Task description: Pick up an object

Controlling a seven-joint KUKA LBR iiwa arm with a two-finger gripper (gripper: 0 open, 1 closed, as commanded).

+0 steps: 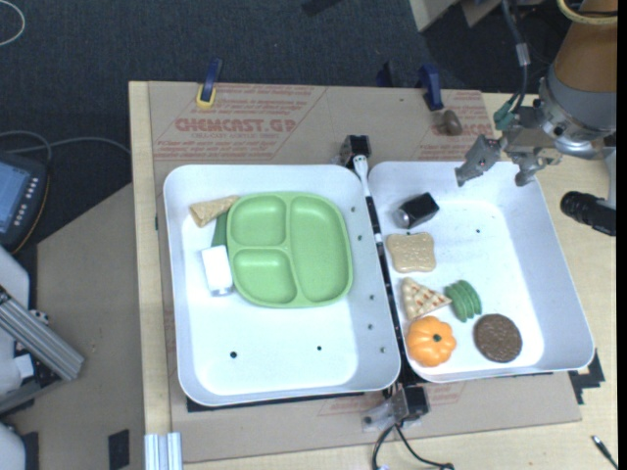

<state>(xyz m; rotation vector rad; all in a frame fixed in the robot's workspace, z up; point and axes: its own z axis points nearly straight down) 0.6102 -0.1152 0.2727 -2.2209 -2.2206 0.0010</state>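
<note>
The jaws (pixel 502 164) stand open with nothing between them, above the far edge of the right-hand shallow white bin (pixel 549 262). Just below and left of them lies a small black block (pixel 419 209); further below lie a tan square cracker (pixel 410 252) and an orange toy pumpkin (pixel 431 341).

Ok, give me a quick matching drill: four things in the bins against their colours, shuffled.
Things:
1. tray
2. pumpkin
3. cookie
4. block

Colours:
A. brown
B. black
C. light green
D. orange

Pairs: 1-C, 2-D, 3-A, 4-B
</note>
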